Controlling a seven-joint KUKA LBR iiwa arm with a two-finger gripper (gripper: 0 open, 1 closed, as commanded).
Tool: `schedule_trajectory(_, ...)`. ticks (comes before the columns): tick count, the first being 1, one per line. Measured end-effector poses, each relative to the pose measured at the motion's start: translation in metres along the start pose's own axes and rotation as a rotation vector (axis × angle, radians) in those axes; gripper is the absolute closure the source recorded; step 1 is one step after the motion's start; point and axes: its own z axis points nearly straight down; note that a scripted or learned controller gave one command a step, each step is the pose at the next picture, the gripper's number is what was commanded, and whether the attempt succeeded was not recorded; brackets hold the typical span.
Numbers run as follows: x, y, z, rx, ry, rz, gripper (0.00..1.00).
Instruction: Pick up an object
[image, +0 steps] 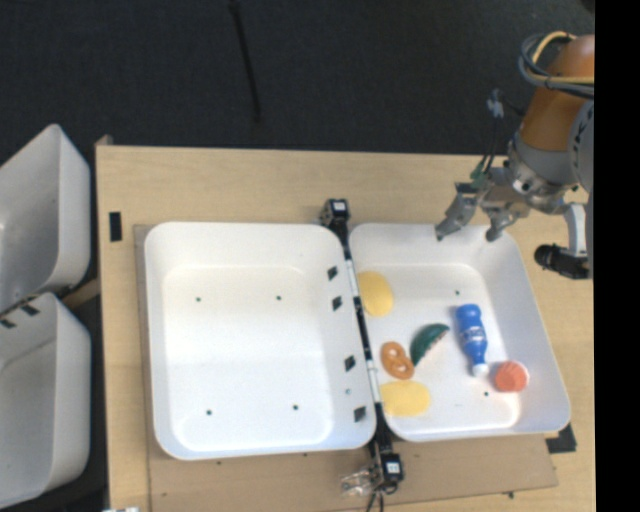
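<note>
Bench (250, 480) edge, pale wood grain, lay nearest the lens, with a small tangle of wire at the foot of the hinge between the bins. My gripper (471, 221) hung over the far rim of the right bin (540, 300), fingers (447, 222) spread apart with nothing between them. I judged the pick not yet begun: I needed to travel toward the near side of that bin, come down square over one item, and close across its narrow width.

Below me, well apart from my fingers, sat the candidates. The bottle (471, 336) looked the best bet: blue, roughly cylindrical, lying on its side with a white cap, so I would turn my fingers to straddle it crosswise. Just beside its cap sat an orange lump (511, 376), rounded and likely to roll. The green piece (428, 341) was thin and curved, hard to get under. A pretzel (396, 360), brown and looped, touched or nearly touched a flat yellow piece (405, 398); another yellow oval (375, 293) lay near the hinge, too close to the wall for clean finger room.

Smooth white plastic lined both bins; the left bin (240, 340) matched it.
</note>
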Motion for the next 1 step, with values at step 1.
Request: schedule_trajectory(1, -0.0011, 0.0011, -0.0119, -0.005, -0.003, -0.003, 1.0)
